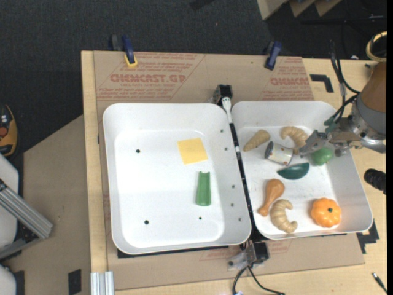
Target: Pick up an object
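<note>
- The gripper [320,145] is low over the right bin [353,192], near its far right edge, just beside a green ball [321,157].
- Nothing looks lifted; the pick-up is not yet done.
- Whether it is spread or pressed together, I cannot tell.
- The pumpkin [325,212] and the croissant [284,216] lie near the front edge.

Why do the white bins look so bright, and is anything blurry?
Camera view: overhead light washes the left bin and right bin nearly flat white; shadows are faint; the gripper looks slightly soft, while the yellow slice and orange pumpkin stay sharp.
</note>
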